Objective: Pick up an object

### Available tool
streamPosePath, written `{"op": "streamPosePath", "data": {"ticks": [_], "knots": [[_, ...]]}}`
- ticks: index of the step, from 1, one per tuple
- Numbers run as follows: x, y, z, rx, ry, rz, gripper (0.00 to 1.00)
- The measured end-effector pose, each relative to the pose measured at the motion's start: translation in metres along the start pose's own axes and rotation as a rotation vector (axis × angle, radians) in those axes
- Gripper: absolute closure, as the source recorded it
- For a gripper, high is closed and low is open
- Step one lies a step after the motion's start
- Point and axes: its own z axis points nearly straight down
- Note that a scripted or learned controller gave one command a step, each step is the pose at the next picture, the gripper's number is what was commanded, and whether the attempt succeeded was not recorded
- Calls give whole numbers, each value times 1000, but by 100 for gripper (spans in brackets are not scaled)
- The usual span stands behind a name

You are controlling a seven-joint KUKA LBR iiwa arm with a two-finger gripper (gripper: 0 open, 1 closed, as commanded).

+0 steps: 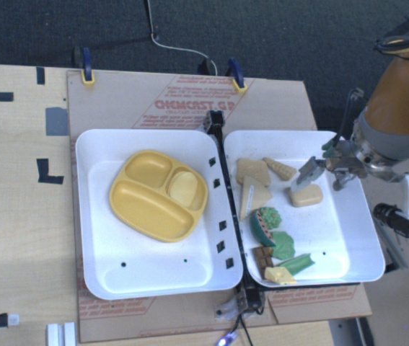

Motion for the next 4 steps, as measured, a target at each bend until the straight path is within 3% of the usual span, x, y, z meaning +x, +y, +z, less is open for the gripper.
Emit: {"op": "streamPosePath", "data": {"ticks": [1,2,3,4], "knots": [[84,-47,79,13,5,-6,0],[79,-44,67,8,2,-1,100],[148,9,75,-2,2,-8,100],[216,-22,75,4,2,-7,100]]}}
